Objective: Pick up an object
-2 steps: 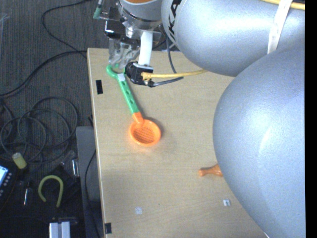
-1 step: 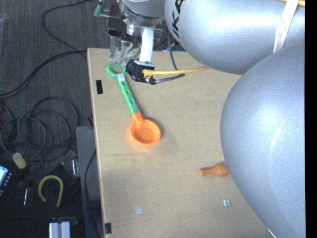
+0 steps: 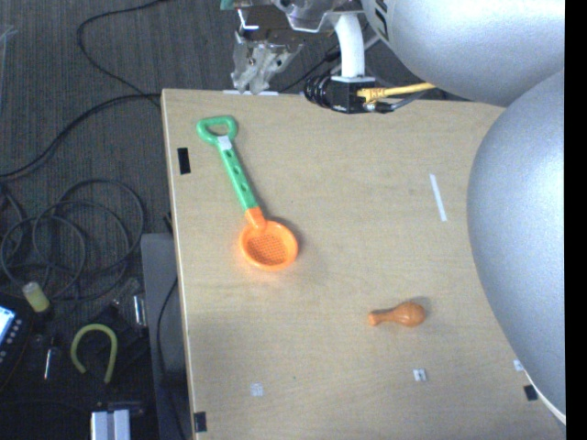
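Observation:
A toy strainer spoon (image 3: pixel 246 200) lies on the pale wooden board (image 3: pixel 367 246). Its green handle points to the far left corner and its orange bowl (image 3: pixel 270 245) faces the middle. A small orange pin-shaped piece (image 3: pixel 398 315) lies on its side nearer the front, right of the spoon. My gripper (image 3: pixel 254 70) hangs at the board's far edge, just beyond and to the right of the handle's green loop (image 3: pixel 216 129). It touches neither object.
The arm's grey body (image 3: pixel 532 236) covers the board's right side and far right corner. A thin white strip (image 3: pixel 438 197) lies on the board right of centre. Black cables (image 3: pixel 73 236) and a green hook-shaped thing (image 3: pixel 94 345) lie on the floor to the left.

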Robot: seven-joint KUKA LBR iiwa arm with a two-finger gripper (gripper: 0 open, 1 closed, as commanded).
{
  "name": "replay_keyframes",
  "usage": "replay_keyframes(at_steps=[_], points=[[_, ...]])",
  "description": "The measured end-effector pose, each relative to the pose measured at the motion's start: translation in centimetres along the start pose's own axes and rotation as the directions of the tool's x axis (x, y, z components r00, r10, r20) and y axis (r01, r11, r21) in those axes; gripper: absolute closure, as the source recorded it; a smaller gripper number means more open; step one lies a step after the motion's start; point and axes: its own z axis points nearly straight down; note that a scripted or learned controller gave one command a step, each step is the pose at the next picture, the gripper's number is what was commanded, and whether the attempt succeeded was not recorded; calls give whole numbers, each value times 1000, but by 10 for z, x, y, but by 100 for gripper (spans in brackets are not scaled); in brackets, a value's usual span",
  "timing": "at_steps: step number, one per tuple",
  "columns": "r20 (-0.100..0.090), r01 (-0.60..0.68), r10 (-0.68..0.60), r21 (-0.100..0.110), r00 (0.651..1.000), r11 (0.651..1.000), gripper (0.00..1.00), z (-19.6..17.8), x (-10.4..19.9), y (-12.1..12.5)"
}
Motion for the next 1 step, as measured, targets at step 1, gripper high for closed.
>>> replay_keyframes(at_steps=[1], points=[[5, 1, -1, 2, 1000, 1000, 100, -8, 1, 0]])
